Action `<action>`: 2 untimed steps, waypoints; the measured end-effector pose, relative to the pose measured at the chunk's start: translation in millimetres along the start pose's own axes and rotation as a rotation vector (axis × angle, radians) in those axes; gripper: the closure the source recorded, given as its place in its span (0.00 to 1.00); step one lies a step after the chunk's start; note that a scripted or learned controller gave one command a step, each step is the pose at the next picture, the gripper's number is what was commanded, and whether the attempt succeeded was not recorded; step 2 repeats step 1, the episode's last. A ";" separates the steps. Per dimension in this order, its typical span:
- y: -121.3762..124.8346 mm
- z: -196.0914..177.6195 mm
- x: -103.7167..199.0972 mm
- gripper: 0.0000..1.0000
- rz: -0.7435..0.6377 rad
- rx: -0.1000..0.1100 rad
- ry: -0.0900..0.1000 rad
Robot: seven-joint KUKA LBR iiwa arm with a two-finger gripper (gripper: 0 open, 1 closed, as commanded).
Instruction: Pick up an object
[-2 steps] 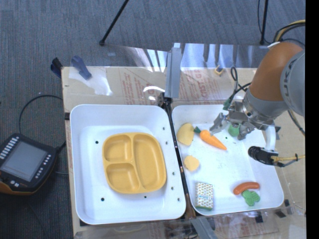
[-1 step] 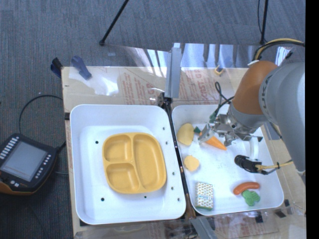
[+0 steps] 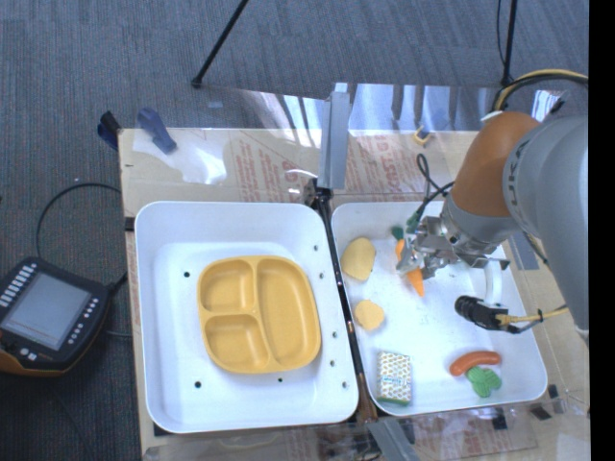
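Camera view: carrot (image 3: 415, 280) beneath fingers (image 3: 413, 260).

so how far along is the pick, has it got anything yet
Done: the arm has reached into the right bin, with the tool low over an orange carrot-like piece. In hand: nothing I can confirm; the grip itself is hidden. Left: lifting it clear. The sausage and yellow pieces lie untouched.

Bright, even overhead light. White bins (image 3: 159, 257) slightly overexposed, soft shadows at inner walls. Strong glare streaks on clear sheet (image 3: 404, 113) at far side. Overall mildly soft focus; carpet (image 3: 77, 46) dim, grainy at left.
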State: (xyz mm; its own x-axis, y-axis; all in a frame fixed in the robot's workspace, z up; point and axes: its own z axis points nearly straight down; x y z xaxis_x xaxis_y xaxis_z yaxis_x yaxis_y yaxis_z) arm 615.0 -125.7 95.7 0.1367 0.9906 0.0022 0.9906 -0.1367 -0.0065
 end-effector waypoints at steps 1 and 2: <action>11.2 -123.2 88.0 1.00 -0.135 -0.018 0.001; 11.2 -123.2 88.0 1.00 -0.135 -0.018 0.001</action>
